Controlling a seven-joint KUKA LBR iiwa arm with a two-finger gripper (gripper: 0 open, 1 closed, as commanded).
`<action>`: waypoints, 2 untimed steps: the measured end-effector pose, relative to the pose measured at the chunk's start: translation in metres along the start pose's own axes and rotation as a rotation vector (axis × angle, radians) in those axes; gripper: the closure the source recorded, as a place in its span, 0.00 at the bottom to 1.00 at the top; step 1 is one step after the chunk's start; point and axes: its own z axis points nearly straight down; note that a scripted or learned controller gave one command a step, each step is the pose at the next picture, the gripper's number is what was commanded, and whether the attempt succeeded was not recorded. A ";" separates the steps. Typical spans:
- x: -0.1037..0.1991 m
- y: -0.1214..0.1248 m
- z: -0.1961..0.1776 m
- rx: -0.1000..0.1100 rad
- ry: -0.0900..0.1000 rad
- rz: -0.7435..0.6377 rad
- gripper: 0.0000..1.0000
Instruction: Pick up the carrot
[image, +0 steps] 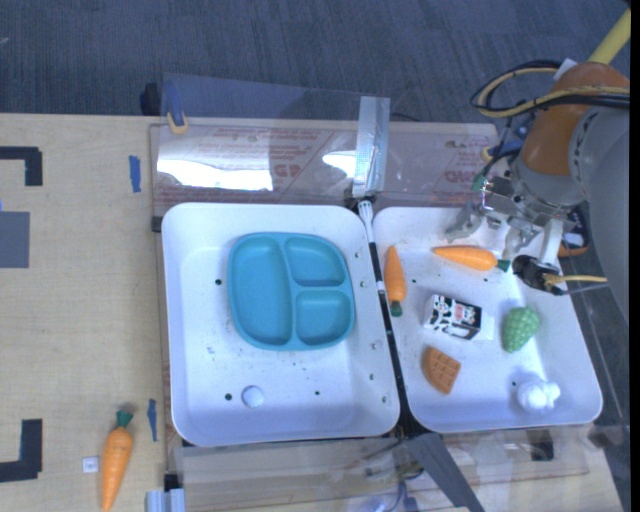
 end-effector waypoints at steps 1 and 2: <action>0.006 -0.022 -0.042 0.004 0.001 -0.112 0.00; -0.009 0.004 0.022 0.001 0.001 -0.309 0.00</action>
